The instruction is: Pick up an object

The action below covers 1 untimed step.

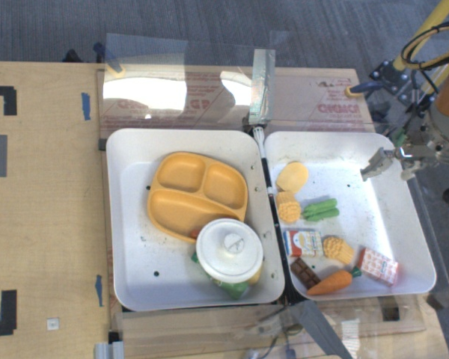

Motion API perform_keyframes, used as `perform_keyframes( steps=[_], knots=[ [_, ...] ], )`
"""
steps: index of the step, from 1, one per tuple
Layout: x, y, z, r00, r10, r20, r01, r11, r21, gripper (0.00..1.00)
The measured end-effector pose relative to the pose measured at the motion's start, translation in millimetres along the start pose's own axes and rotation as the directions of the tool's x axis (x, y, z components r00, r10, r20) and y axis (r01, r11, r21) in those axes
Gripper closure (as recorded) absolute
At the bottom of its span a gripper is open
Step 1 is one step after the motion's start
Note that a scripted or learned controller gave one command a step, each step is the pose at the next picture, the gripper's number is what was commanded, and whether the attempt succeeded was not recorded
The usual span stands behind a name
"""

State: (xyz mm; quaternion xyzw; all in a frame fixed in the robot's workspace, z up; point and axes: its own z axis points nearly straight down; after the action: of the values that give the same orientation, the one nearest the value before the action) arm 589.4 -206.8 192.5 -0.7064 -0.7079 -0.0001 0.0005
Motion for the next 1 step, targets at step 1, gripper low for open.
perform_keyframes(
  steps=[1],
  knots=[
    [41.1, 27.2, 98.0, 1.000, -0.025, 0.002, 0.025, 1.000, -0.004, 0.00]
  ],
)
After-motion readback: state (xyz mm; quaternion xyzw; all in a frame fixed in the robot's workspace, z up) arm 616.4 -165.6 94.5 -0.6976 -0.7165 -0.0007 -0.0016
